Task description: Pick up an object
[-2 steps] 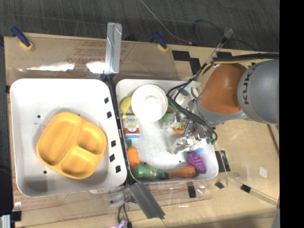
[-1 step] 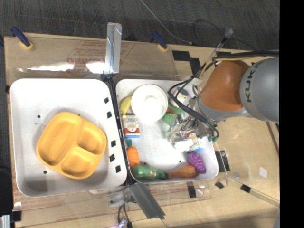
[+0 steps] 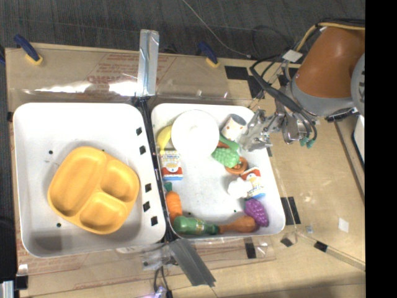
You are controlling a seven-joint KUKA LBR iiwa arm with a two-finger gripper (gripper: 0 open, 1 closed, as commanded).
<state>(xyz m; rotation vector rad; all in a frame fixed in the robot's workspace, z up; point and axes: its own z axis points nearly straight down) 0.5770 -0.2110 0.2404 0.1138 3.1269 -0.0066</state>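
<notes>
The right bin (image 3: 205, 194) holds a white round plate (image 3: 195, 131), a yellow banana (image 3: 164, 136) at its left, a white cup (image 3: 234, 126), a green leafy toy (image 3: 227, 156), a small carton (image 3: 172, 165), a carrot (image 3: 173, 203), a green bottle-shaped toy (image 3: 193, 226), purple grapes (image 3: 257, 210) and a small white figure (image 3: 245, 184). My gripper (image 3: 255, 136) hovers at the bin's upper right corner, just right of the cup and above the green toy. Nothing shows between its fingers.
The left bin (image 3: 37, 135) carries a yellow divided tray (image 3: 93, 188). A metal post (image 3: 148, 64) rises between the bins at the back. Cables (image 3: 273, 73) run along the bench near the arm's orange band (image 3: 327, 53).
</notes>
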